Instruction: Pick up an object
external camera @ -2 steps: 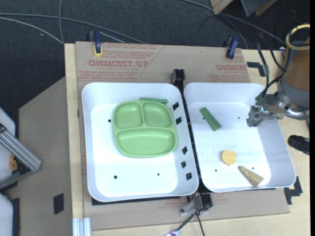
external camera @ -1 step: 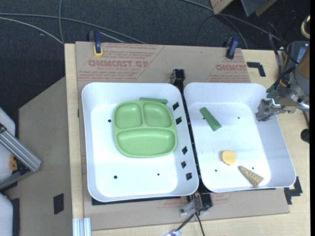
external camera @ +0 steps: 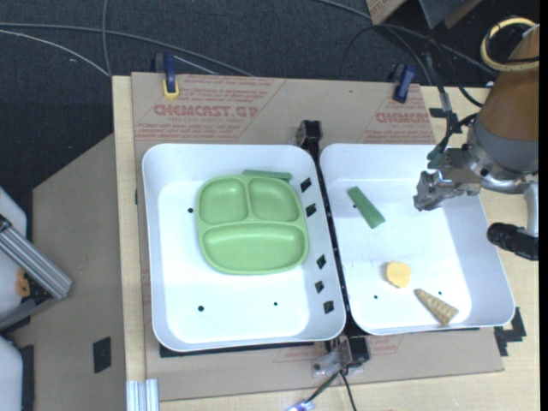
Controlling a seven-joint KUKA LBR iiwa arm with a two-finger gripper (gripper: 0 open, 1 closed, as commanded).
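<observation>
The tool hangs over the top right part of the right bin. I cannot tell how it is set — it looks small and dark from up here. Nothing sits in its grip that I can see.

The task is to pick up an object, and three things wait in that bin. The nearest to the tool is the green stick, which lies flat and tilted, to the tool's left. My guess is that the tool goes for that one. The round yellow piece sits lower down, well apart from the stick. Just beside it, toward the bin's lower edge, lies the tan cone, tipped on its side.

They lie spread out, so I think the tool can reach one without bumping the others.

The left bin holds a green plate with three parts. A flat green piece peeks out behind the plate's top edge.

Both bins sit side by side on the desk — blue clamps grip its far edge, maybe to keep it from sliding.
</observation>
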